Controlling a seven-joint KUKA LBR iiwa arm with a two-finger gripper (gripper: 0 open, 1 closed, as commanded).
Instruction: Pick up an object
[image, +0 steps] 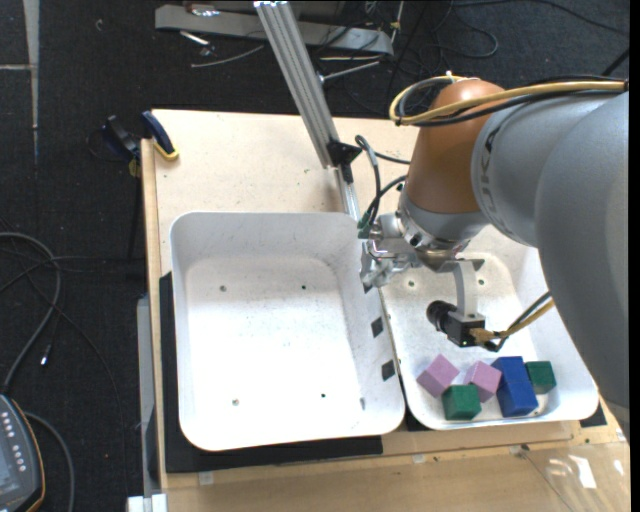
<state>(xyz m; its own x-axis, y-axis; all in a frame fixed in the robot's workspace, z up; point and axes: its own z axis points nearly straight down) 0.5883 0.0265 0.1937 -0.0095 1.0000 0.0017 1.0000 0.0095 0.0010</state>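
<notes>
In the right bin (500, 268), in its near corner, five small blocks lie close together: a lilac block (437, 376), a pink block (485, 378), a green block (461, 401), a blue block (515, 386) and a dark green block (540, 375). The green block touches the lilac one and sits nearest to the front rim. The blue block lies just beside the pink one, and the dark green one is at its far side, near the right wall. The grey arm (540, 140) with its orange band comes in from the right and hangs over the far part of this same bin. Its jaws are near the wall that the two bins share, well apart from the blocks. They are seen from above and partly hidden by the wrist, so I cannot tell whether they are released or clenched; it seems that nothing is between them. The left bin (260, 320) stands just beside, on the pale table (230, 160). At the far left corner of the table lies a black and yellow clamp (150, 135).
</notes>
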